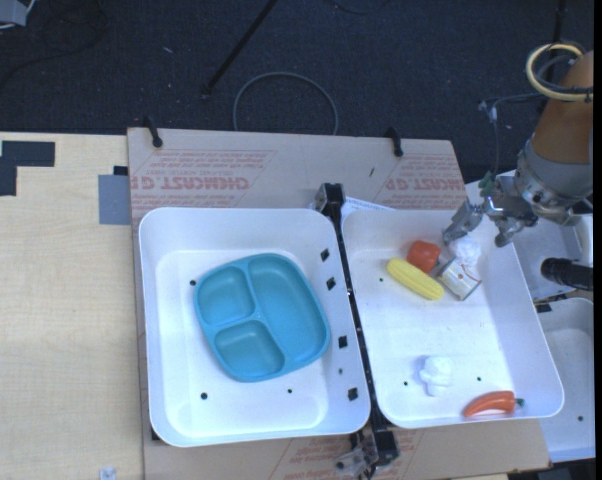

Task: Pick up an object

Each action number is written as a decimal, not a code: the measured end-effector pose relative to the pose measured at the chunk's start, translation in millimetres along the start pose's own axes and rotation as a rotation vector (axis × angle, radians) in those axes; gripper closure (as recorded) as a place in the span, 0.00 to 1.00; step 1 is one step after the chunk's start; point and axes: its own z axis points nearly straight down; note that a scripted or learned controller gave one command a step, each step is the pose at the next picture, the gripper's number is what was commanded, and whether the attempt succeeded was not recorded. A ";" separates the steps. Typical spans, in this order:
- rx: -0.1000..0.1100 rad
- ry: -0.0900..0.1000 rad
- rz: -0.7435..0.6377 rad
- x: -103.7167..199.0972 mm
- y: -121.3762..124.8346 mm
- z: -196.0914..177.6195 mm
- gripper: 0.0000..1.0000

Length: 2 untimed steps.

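The two metal fingers (459,225) stand apart, gripping nothing, just above the small white-and-tan box (461,276) – the grey arm (553,163) leans in from the box's right.

You see smooth glossy white plastic bins (171,268), a matt blue plastic tray (261,315) at nine o'clock, printed brown cardboard (281,173) beneath, pale wood-grain tabletop (51,318), shiny yellow plastic corn (415,279).

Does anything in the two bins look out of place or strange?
Nothing looks damaged or spilled. The blue divided plate lies askew in the left bin. In the right bin, the orange sausage-shaped toy lies against the front wall.
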 end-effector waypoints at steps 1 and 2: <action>-0.013 -0.003 -0.002 -0.1 2.9 -8.9 0.00; -0.009 -0.002 -0.002 0.3 -4.1 37.1 0.00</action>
